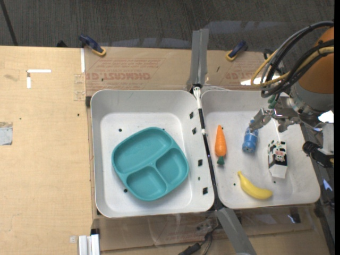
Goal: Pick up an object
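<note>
In the right bin lie an orange carrot, a blue can-like object, a yellow banana and a small white carton with black cow patches. My gripper hangs over the right bin's upper right part, above and between the blue object and the carton. Its two fingers are spread apart, one finger reaching toward the blue object's top, with nothing between them.
The left bin holds a teal divided plate. A grey divider bar runs between the bins. Cardboard with two clamps lies behind the bins, and bare wooden bench extends to the left. Cables loop above the arm at the right.
</note>
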Tool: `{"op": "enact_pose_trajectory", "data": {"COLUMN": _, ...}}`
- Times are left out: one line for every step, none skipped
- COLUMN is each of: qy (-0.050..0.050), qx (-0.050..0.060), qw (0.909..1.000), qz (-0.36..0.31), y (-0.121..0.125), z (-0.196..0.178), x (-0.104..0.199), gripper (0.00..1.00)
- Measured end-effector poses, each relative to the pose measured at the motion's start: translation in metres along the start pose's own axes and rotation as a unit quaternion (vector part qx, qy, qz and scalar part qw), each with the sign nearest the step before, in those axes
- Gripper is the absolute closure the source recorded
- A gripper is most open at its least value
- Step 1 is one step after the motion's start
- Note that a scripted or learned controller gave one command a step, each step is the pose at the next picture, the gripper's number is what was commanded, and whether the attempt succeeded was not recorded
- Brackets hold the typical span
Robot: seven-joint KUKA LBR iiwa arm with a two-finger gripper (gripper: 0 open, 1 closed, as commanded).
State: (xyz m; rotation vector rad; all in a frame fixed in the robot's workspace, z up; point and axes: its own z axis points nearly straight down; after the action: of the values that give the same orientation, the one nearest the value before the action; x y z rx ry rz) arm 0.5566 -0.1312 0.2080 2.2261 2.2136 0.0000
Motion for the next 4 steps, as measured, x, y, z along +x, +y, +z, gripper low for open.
{"op": "enact_pose_trajectory", "data": {"qy": 0.000, "qx": 0.000, "qw": 1.0000, "qz": 0.009, "y": 0.065, "z": 0.116, "x": 0.037, "gripper": 0.00}}
{"op": "enact_pose_trajectory", "data": {"qy": -0.001, "qx": 0.000, "qw": 1.0000, "qz": 0.010, "y": 0.065, "z": 0.107, "x": 0.036, "gripper": 1.00}}
{"op": "enact_pose_trajectory", "data": {"qy": 0.000, "qx": 0.003, "qw": 0.9946, "qz": 0.104, "y": -0.010, "z": 0.017, "x": 0.151, "gripper": 1.00}}
{"op": "enact_pose_trajectory", "data": {"qy": -0.001, "qx": 0.003, "qw": 1.0000, "qz": -0.009, "y": -0.026, "z": 0.028, "x": 0.262, "gripper": 1.00}}
